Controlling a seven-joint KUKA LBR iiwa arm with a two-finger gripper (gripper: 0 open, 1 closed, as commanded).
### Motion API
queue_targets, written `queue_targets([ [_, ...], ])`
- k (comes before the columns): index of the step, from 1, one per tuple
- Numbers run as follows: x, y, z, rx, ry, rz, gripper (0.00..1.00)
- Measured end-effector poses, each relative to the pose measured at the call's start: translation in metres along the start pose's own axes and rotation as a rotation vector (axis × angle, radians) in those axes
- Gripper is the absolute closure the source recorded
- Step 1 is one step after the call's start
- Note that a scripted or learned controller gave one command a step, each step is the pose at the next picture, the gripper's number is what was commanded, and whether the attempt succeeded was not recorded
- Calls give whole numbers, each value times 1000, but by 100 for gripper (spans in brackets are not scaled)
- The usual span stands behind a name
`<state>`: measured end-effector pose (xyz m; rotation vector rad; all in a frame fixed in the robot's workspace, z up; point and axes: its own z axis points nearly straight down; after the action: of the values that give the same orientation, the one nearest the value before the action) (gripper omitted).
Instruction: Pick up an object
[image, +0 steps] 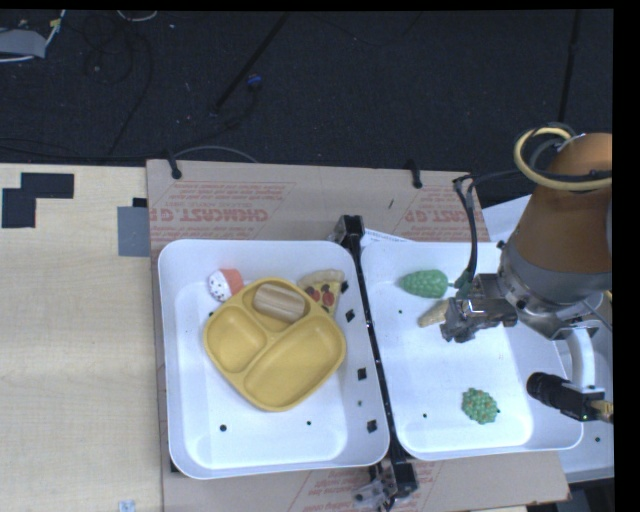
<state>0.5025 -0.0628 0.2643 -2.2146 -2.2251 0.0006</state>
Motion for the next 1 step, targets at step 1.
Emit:
queue_targets([
  [1,41,11,5,1,-1,2,100],
])
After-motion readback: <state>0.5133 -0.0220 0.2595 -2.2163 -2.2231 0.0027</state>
